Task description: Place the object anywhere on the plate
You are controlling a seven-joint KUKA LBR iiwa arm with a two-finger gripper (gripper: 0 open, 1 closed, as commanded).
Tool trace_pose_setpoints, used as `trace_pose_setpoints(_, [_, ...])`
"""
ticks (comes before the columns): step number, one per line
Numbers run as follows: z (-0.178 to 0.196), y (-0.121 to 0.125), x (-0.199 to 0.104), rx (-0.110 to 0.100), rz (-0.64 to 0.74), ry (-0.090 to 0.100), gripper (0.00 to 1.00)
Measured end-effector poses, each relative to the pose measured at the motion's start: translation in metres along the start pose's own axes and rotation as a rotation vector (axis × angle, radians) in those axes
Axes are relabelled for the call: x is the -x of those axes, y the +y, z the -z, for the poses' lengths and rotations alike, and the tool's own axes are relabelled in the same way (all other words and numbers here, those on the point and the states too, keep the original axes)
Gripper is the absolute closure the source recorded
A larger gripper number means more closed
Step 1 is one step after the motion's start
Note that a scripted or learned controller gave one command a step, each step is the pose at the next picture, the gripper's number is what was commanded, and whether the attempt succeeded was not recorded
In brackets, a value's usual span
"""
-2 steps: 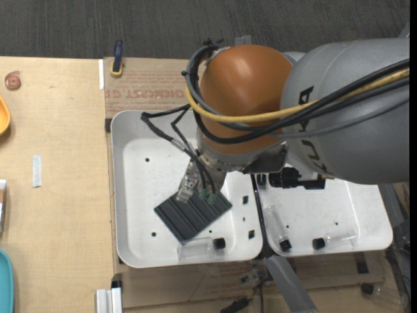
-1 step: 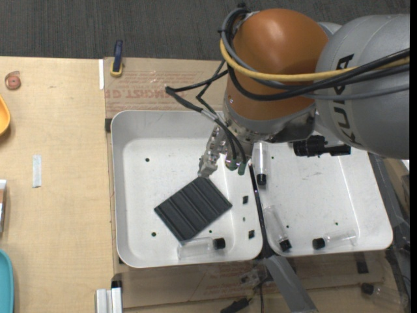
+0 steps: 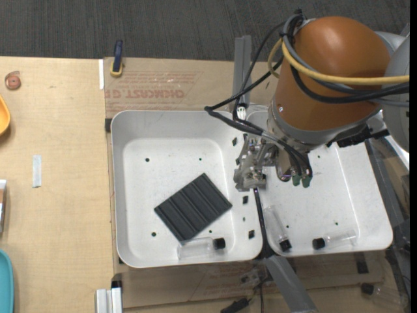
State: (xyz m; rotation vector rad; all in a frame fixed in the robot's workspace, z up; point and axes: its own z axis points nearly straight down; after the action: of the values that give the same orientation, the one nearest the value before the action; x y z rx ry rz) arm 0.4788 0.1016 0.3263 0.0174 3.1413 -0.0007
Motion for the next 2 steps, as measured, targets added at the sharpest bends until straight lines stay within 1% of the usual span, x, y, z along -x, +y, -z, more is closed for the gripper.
trace_pose_setpoints(1, [0.114,0.015,0.000,0.001,0.132,-0.003,1.00])
trace_pose_setpoints(2, [0.115,0.052,0.039,0.001,0.374,-0.004,1.00])
